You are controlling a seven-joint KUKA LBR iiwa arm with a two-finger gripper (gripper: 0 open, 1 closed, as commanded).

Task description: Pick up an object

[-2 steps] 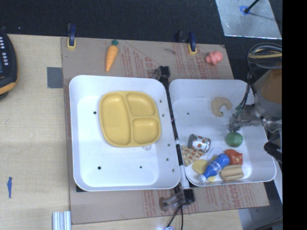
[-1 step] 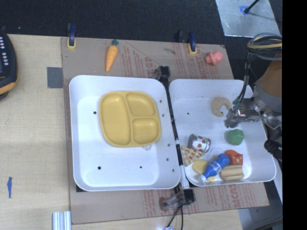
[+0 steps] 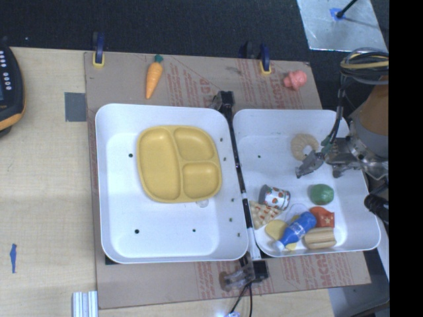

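Nothing is yet lifted: the hand (image 3: 322, 164) is seen spread apart and empty above the right bin (image 3: 264, 127), just beside the tan round piece (image 3: 303, 144). Descent, closing and lifting are judged outstanding.

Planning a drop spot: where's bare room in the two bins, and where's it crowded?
Left bin: bare floor below and left of the yellow plate. Right bin: bare upper-left stretch, left of the gripper. Crowded: its lower corner, around the blue bottle and green ball.
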